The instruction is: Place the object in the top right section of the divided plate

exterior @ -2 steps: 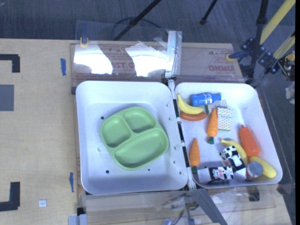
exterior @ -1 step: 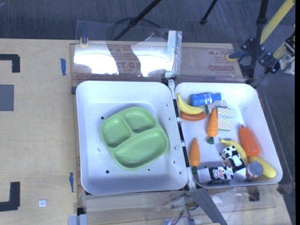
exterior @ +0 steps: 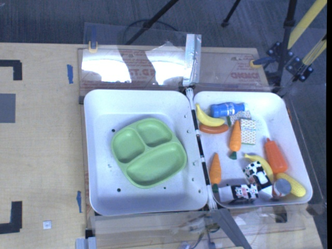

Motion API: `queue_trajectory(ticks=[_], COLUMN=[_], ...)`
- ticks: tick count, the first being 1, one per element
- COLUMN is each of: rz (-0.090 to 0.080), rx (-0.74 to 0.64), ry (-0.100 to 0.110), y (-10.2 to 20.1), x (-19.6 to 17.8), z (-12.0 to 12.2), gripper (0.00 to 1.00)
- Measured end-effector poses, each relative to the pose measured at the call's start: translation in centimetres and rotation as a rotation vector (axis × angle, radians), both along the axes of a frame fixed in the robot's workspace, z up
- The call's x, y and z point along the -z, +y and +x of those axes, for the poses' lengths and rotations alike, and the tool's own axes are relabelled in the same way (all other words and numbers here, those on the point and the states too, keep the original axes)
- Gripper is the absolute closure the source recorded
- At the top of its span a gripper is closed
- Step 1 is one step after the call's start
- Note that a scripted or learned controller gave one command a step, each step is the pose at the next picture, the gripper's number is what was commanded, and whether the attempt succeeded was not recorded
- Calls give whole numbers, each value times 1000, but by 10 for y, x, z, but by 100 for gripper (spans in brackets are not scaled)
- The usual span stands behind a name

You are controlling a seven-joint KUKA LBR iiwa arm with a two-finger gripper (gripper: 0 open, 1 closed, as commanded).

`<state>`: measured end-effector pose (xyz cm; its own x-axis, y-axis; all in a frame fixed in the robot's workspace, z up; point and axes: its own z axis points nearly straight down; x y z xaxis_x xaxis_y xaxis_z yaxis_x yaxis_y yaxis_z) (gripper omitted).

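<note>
Cow-print bottle (exterior: 243,192), maybe, R bin (exterior: 270,104); green plate (exterior: 149,152) L bin (exterior: 98,139).

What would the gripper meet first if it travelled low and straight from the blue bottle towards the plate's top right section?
Probably the yellow banana beside the bottle, then the bins' adjoining rims; height is unclear.

One fixed camera looks down from above at a slant, far enough to take in the left bin (exterior: 98,154) and right bin (exterior: 290,134) side by side.
</note>
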<state>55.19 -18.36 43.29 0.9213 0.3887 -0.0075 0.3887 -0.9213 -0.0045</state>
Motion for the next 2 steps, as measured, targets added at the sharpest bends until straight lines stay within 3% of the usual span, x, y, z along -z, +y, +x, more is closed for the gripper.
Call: queue_trajectory(ticks=[1, 2], rz=[-2, -3], rx=[-357, 137], ry=[-6, -5], y=[-40, -27], x=[0, 12], z=[11, 50], gripper=[100, 100])
